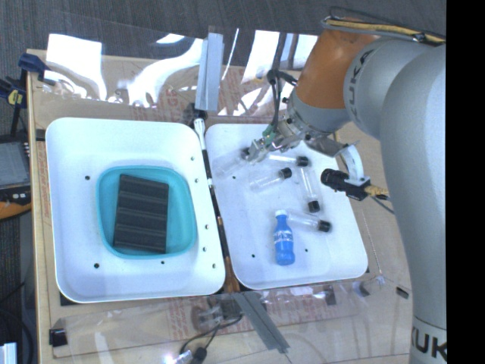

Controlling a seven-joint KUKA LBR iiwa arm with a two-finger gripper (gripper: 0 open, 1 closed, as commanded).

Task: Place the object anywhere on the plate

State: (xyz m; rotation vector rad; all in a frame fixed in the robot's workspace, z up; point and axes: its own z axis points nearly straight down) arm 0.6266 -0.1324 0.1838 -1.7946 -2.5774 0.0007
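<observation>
Nearest, a blue bottle (283, 238) lies flat among clear vials (312, 222) in the right bin (242, 271), all waiting to be picked. The gripper (258, 152) reaches low into that bin's far corner, its grip state unclear, while the blue plate (107, 188), bearing a dark ridged block (141, 214), sits ready in the left bin (68, 271).

Clearance and obstructions, two-bin bench

Right bin (345, 260): clear vials (303, 174) with black caps scattered across the upper and middle floor, blue bottle (283, 238) lying below them; arm (356, 74) overhangs the upper right corner; open floor along the left wall and lower edge. Left bin (68, 203): teal plate (182, 211) centred, dark ribbed block (142, 213) covering most of it; bare white margin all round.
</observation>
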